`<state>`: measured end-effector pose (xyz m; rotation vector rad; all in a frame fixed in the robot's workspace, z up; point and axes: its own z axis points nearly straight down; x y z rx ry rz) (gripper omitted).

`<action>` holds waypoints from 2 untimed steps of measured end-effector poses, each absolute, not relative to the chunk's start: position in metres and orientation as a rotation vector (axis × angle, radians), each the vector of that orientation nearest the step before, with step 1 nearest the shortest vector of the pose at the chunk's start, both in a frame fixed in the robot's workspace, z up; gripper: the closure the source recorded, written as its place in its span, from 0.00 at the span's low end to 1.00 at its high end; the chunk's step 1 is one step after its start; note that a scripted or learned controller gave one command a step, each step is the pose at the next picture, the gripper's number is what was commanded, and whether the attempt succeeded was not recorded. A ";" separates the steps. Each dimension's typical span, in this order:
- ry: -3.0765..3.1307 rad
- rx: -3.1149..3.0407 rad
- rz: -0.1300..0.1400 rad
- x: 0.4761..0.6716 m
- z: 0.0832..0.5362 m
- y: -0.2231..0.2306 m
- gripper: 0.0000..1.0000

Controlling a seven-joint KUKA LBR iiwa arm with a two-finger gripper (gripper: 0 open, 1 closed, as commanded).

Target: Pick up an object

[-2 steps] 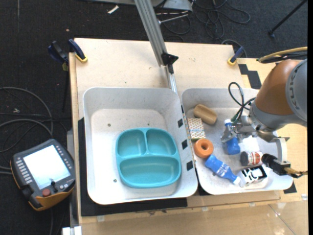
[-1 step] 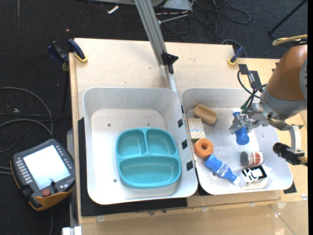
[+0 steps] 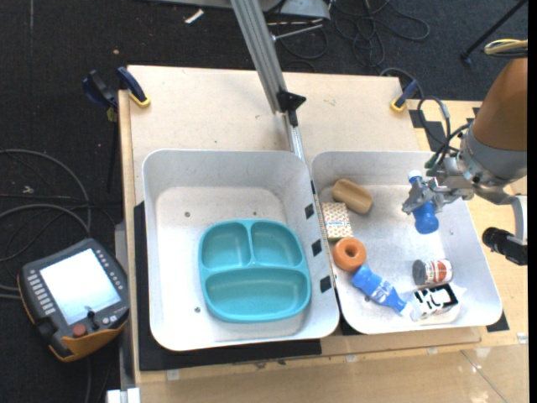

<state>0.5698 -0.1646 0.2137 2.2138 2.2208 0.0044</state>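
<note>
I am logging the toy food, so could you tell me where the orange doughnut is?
The orange doughnut lies in the right bin, near its left wall, just below the patterned box and touching the blue object.

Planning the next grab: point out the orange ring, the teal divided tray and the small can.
orange ring (image 3: 349, 253), camera view, on its band, left of the hole.
teal divided tray (image 3: 252, 289), camera view, floor of its largest compartment.
small can (image 3: 433, 271), camera view, its side.

The arm (image 3: 502, 120) comes in from the right side, its orange band up near the edge and the grey wrist section just below it, angled down and leftward. At its tip the end effector (image 3: 417, 198) hangs low on the right, pointing down at a slant. From here it is too small and cluttered to read how it is set.
</note>
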 end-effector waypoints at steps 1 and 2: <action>2.223 2.217 0.002 0.571 0.224 -0.164 1.00; 2.231 2.213 0.003 0.570 0.233 -0.104 1.00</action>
